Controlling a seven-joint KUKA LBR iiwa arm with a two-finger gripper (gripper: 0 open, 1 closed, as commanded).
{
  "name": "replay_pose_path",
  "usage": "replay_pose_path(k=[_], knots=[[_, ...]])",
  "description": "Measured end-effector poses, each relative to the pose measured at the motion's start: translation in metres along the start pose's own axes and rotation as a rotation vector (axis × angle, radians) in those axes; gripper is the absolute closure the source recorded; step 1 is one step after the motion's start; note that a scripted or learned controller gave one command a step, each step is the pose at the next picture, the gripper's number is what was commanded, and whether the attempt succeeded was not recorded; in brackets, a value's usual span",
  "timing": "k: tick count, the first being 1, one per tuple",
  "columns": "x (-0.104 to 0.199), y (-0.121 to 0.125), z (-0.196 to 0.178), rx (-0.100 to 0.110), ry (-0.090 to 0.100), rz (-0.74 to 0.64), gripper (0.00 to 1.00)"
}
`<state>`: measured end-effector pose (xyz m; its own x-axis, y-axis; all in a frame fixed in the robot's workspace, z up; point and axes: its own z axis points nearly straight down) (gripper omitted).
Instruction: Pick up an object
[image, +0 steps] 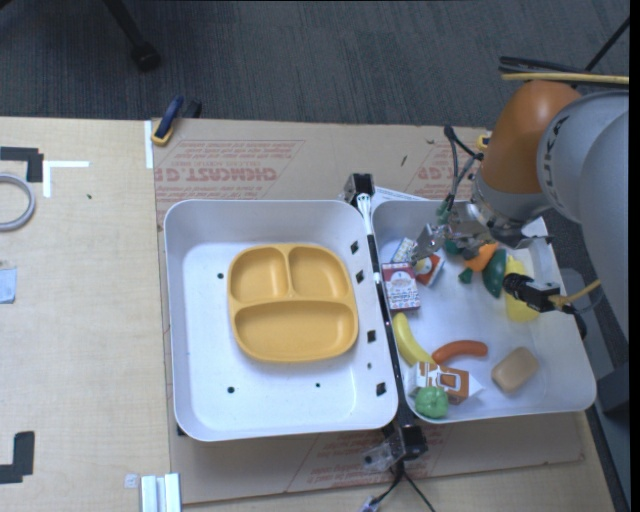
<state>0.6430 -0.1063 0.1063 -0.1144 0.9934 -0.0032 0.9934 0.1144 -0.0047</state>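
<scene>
A grey arm (590, 150) with an orange band (525, 130) is seen reaching in from the right, its gripper (452, 235) lowered into the far part of the right bin (560, 395). Whether anything is grasped cannot be told, because the tip is hidden among cables and clutter.

Just left of the gripper, a small red and white carton (401, 288) lies by the bin's left wall, with a crumpled packet (407, 250) above it. Just right of the gripper, an orange and green carrot (485, 265) is seen, and past it a yellow piece (520, 300). Nearer the camera than the gripper, a banana (408, 340) lies along the left wall, a red sausage (460, 350) beside it, and a tan bread piece (515, 370) to the right. In the near corner, a green item (432, 402) rests against an orange and white box (447, 380).

Well to the left of the gripper, a yellow divided plate (293, 302) sits in the left bin (200, 390).
</scene>
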Motion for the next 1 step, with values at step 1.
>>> replay_pose_path(k=[1], knots=[[-0.0002, -0.0012, -0.008, 0.005, 0.001, 0.001, 1.0]])
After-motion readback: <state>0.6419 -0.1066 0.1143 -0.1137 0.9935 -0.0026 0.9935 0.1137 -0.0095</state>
